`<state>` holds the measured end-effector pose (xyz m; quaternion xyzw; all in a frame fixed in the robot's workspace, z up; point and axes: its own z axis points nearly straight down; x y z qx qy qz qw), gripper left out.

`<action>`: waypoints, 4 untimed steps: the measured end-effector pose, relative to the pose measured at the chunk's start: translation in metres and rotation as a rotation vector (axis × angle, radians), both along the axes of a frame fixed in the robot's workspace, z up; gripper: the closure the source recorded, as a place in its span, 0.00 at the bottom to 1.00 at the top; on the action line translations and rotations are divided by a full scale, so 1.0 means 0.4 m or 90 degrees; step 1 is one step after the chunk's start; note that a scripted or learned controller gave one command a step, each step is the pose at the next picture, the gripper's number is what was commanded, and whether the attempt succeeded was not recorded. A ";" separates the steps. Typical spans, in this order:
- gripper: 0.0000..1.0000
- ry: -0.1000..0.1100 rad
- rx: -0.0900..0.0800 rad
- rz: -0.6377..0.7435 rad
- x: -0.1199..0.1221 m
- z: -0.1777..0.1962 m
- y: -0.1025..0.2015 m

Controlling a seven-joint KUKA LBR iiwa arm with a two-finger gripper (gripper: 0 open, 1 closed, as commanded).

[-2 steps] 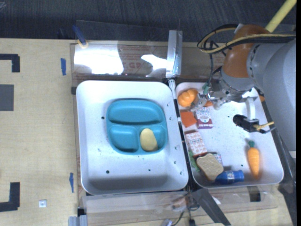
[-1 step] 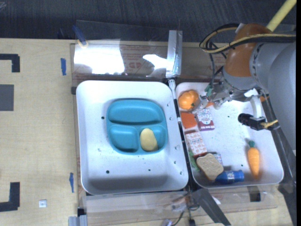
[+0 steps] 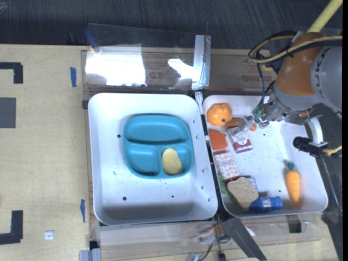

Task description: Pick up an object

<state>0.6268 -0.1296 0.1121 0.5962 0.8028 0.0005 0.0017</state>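
My gripper (image 3: 254,119) hangs over the back of the right bin (image 3: 312,200), just right of an orange fruit (image 3: 219,114). Its tip is close above a small red and white packet (image 3: 241,140) and a reddish item (image 3: 235,123). I cannot make out anything held in it. An orange block (image 3: 217,140) and another printed packet (image 3: 227,165) lie along the bin's left wall. A bread slice (image 3: 242,192) and a blue bottle (image 3: 267,204) rest at the front. A toy carrot (image 3: 293,185) lies at the right.
The left bin (image 3: 109,200) holds a blue divided tray (image 3: 156,144) with a yellow oval item (image 3: 172,161) in its front right compartment. A clear plastic sheet (image 3: 141,64) stands behind the bins. Cables (image 3: 272,45) loop over the arm.
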 end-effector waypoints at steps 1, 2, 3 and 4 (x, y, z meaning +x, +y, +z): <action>0.00 0.020 -0.003 -0.167 0.077 -0.032 0.049; 0.00 0.000 0.001 -0.100 0.012 -0.064 0.042; 1.00 -0.005 0.000 -0.100 0.017 -0.032 0.042; 1.00 -0.004 0.003 -0.132 0.106 0.195 0.247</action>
